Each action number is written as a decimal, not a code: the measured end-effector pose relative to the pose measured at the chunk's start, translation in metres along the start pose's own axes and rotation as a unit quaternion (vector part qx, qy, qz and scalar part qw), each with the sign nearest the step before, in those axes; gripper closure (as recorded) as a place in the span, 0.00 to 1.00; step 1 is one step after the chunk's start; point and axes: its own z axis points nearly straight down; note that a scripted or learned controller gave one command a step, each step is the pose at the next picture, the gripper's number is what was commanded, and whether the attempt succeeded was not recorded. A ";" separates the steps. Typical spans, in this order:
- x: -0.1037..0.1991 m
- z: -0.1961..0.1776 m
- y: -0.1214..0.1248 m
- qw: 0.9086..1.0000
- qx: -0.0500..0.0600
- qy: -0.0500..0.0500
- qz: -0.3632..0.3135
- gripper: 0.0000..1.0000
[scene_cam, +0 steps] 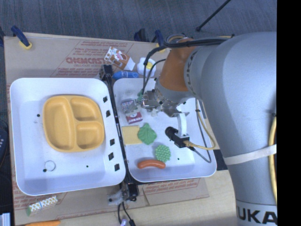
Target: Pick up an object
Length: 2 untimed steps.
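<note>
My gripper [146,100] hangs low over the upper middle of the right bin [202,166], under the orange wrist band. Just to its left lies a small red and white packet [131,111]. Below it are a green lettuce leaf [147,133] and a yellow cheese slice [130,135]. A round green knobbly piece [162,152] and an orange sausage [151,164] lie near the bin's front edge. I see nothing held in the gripper; its tip is hidden by its own body.
The left bin [23,168] holds a yellow divided plate [74,122]. A black fitting with a yellow cable [177,137] hangs over the right bin. A snack packet [115,57] and a blue item [125,74] lie behind the bins.
</note>
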 end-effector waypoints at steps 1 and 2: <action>0.000 0.000 0.000 1.000 0.000 0.000 0.000 0.00; 0.000 0.000 0.000 1.000 0.000 0.000 0.000 0.00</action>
